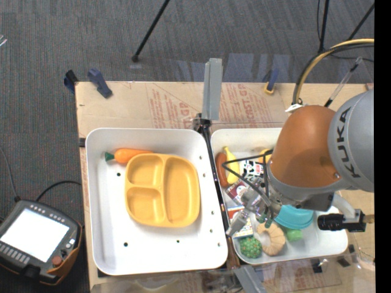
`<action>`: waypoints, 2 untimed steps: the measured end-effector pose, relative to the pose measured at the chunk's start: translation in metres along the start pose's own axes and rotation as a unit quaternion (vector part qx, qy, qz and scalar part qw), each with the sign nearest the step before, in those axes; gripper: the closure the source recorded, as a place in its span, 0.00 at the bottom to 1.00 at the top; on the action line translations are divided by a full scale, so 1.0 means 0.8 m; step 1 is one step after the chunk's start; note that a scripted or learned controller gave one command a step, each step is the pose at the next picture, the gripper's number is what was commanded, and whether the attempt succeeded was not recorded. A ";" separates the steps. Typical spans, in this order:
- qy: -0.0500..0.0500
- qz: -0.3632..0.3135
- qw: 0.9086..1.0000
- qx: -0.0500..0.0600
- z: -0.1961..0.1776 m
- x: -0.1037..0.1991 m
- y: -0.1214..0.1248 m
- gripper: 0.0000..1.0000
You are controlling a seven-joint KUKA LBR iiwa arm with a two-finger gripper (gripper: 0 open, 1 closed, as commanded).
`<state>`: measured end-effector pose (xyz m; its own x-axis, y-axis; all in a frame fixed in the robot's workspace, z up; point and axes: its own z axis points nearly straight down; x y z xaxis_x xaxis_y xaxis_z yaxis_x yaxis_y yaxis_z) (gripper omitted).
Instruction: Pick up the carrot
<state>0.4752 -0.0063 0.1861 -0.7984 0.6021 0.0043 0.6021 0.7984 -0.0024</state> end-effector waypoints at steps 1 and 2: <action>-0.001 0.123 0.992 0.000 0.000 0.006 0.008 0.00; 0.001 0.122 0.993 0.001 -0.010 0.005 0.007 1.00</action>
<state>0.4756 0.0007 0.1944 -0.6296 0.7769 0.0044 0.7769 0.6296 -0.0060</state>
